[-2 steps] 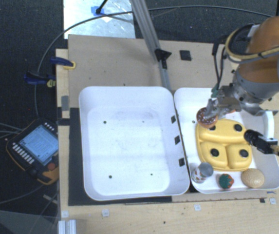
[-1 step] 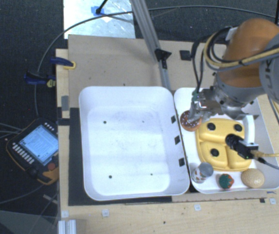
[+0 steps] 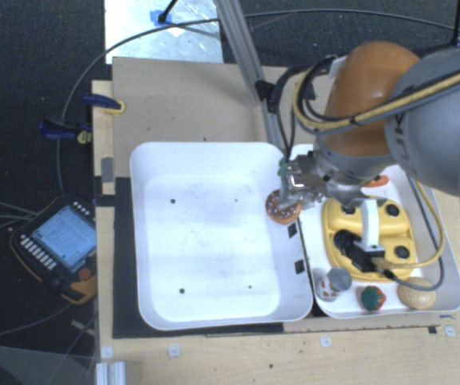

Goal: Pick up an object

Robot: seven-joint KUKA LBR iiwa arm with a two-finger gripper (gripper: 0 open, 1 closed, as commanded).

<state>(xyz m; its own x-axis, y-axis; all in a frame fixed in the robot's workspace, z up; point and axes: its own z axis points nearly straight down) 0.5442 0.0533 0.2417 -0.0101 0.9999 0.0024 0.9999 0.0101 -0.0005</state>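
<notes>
Where bins (image 3: 205, 239) sit, wooden bench (image 3: 181, 103)

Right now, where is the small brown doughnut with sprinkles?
In the camera view, the doughnut is at the right rim of the left bin, just under the gripper, near the gap before the right bin.

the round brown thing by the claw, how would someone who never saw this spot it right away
Find the left white bin and follow its right rim up to where the claw comes down. The brown ring-shaped object sits there at the rim between the bins, the only speckled ring, apart from the items in the right bin.
</notes>
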